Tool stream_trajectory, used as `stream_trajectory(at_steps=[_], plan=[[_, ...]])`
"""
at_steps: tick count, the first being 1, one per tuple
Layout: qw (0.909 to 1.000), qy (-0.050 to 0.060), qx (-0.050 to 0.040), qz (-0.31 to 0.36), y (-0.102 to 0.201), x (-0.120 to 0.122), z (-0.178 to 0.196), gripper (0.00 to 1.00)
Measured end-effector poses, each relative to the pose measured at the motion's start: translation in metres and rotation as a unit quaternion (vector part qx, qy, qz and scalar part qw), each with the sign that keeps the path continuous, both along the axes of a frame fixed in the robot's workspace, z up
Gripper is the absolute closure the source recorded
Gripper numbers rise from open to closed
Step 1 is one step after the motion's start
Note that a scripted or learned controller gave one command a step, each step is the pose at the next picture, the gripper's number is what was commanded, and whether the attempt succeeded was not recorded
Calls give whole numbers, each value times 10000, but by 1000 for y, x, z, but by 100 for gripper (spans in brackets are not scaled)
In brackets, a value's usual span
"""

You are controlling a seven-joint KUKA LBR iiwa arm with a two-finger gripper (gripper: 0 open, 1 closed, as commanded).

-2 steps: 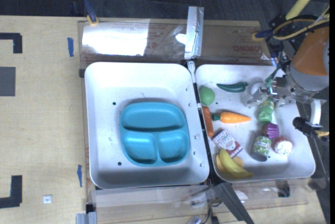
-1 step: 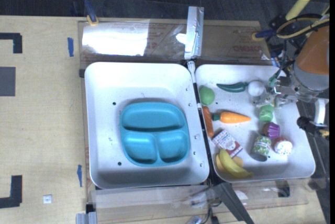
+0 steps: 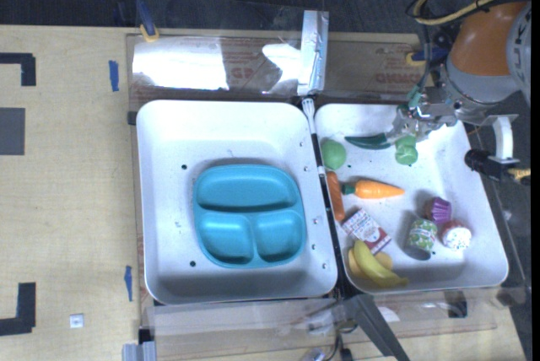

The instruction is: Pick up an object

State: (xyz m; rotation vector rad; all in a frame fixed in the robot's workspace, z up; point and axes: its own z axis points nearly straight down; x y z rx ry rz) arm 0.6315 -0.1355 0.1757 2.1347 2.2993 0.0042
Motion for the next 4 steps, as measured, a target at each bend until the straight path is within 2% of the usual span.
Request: stream_trajectory(at_steps=[1, 2, 3, 4], plan=[[9991, 32, 4, 434, -20, -21, 12, 100], [9992, 32, 9, 400, 13, -61, 25, 100], [9992, 37, 7, 395, 12, -61, 24, 0], [9994, -8, -1, 357, 23, -77, -89, 0]])
